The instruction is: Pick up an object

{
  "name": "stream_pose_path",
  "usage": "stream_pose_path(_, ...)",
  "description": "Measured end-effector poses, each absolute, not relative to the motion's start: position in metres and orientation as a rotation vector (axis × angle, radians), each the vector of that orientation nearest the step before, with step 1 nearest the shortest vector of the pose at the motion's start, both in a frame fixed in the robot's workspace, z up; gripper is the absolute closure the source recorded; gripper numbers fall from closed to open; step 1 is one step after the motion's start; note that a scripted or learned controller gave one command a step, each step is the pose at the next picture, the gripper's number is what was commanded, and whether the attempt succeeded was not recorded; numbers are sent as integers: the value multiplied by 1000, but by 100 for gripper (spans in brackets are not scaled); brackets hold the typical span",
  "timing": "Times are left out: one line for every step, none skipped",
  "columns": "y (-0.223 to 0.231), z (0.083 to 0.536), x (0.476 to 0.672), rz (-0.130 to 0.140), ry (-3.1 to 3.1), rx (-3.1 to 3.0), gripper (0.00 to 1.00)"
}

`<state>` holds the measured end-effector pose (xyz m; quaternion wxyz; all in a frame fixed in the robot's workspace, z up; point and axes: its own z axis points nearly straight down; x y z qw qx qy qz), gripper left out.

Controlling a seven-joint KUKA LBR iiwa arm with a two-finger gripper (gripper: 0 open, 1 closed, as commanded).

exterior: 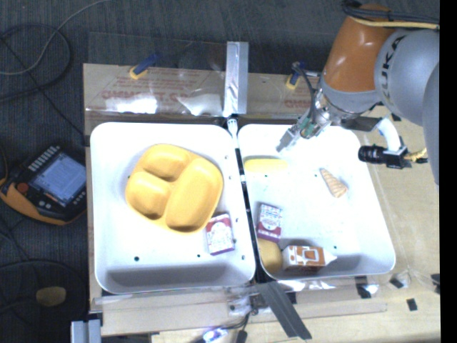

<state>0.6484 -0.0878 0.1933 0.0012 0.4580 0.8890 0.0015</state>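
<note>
Gripper (284,144) hanging over right bin's (371,191) far-left corner; opening impossible to tell, nothing seen held. Nearest target, yellow block (265,166), just below and slightly left, long axis running left-right.

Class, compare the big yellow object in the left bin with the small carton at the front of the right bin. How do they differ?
The yellow lumpy object is far larger than the carton. It is rounded and lobed; the carton is boxy. It is plain yellow; the carton is orange-brown with white print. It lies mid-bin on the left; the carton lies near the right bin's front wall. Both rest untouched, away from the tool.
</note>
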Motion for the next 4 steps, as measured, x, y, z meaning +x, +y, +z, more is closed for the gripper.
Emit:
stream_pose_path(-88,193,648,4,2791,1438,0)
stream_pose_path(-109,95,651,-2,2805,1409,0)
stream_pose_path(-109,104,651,2,2805,1412,100)
stream_pose_path(-70,184,669,-2,2634,1712,100)
